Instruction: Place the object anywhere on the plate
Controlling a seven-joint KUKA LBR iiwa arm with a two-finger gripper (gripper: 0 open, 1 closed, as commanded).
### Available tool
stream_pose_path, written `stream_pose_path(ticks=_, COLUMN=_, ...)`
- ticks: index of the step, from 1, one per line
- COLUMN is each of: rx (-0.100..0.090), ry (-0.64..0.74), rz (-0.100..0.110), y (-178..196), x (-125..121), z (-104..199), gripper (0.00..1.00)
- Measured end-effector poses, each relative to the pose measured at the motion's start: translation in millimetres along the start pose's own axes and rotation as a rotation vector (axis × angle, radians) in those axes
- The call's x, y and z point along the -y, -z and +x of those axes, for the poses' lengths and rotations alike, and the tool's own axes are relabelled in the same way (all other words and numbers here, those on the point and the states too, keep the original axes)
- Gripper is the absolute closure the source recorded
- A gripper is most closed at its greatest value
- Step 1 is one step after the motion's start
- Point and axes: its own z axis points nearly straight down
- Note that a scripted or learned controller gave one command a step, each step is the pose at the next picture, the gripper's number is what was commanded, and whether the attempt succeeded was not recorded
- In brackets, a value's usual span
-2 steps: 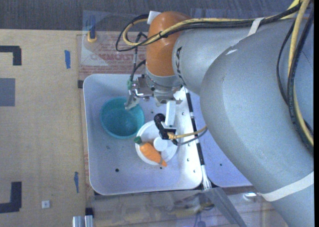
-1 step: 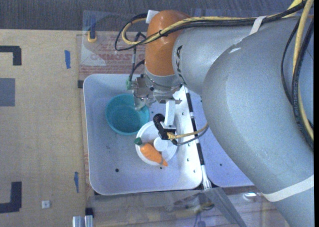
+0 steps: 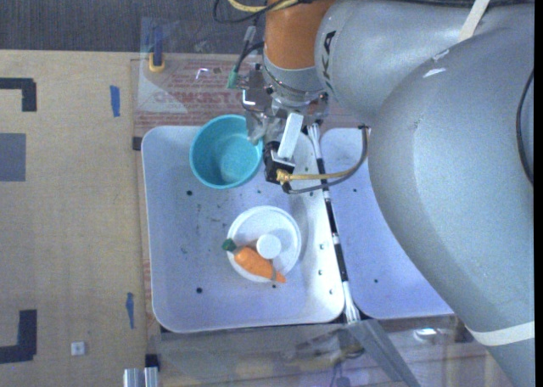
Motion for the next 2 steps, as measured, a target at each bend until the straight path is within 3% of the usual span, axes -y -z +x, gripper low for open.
stream_pose_path(ticks=1, rx=0.010, ry=-0.207, rz=-0.004, y=-74.3, x=48.0, z=27.6, gripper=1.00)
stream_pose_path(ticks=2, rx=0.000, ry=-0.451, rz=0.003, y=-40.9, x=102.2, z=23.7, gripper=1.00)
